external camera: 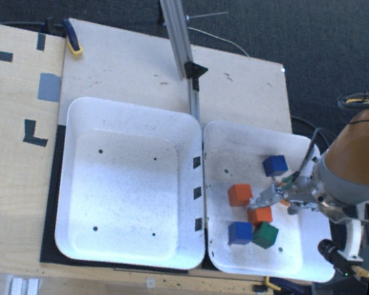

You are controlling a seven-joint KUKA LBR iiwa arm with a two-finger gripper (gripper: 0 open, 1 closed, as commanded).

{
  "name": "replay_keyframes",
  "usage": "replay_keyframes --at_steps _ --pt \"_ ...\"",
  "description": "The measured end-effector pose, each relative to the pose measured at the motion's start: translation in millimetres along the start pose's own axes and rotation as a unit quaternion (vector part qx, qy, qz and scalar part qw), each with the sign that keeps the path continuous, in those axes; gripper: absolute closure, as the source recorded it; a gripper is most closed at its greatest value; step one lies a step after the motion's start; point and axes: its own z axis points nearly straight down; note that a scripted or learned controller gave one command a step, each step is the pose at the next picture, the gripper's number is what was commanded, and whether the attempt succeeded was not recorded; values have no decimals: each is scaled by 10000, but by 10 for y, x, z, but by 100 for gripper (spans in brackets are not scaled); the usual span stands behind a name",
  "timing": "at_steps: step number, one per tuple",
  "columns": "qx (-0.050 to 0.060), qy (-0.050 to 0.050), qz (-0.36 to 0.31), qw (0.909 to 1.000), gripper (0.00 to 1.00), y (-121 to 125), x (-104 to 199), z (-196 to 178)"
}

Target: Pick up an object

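From where I stand, the grey arm (353, 159) with its orange band leans in from the right over the right bin (241, 142), and its tool (264, 199) is down low among the blocks there. I cannot tell how the tool is set; the tip is small and blurred against the blocks. It sits between two orange cubes: one orange cube (239, 194) just to its left, and a second orange cube (261, 214) right beneath the tip, seemingly touching it. A blue cube (275, 165) lies apart toward the far side of the bin, nearer the arm's wrist. Toward the near edge, another blue cube (240, 233) and a green cube (266, 235) rest side by side, the green one touching the lower orange cube. The left bin (68, 180) sits right alongside on the worktop (3, 149). A slanted metal rail (179, 28) runs down from the top toward the seam between the bins.
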Motion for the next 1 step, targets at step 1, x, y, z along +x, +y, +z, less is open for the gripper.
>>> replay_keyframes --at_steps 1 --pt "-114 -41 4 9999 0 201 180 813"
